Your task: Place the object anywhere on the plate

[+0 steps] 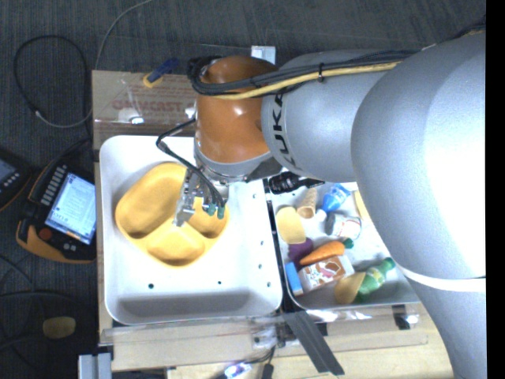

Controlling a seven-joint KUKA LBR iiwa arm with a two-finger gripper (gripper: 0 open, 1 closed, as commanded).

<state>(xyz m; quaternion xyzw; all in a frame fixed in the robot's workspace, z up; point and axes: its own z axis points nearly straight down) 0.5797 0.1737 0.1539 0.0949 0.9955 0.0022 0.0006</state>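
Right bin [410, 294] — carrot [322, 252], green bottle [377, 276]; pendant [63, 208] on floor.

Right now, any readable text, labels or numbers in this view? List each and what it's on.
"KU": black letters on the grey arm housing below the orange band; the rest is cut off.
Faint red print on the brown cardboard sheet behind the left white bin: too blurred to read.
Screen of the orange handheld pendant: too small to read.
Label on the red-and-white carton: too blurred to read.
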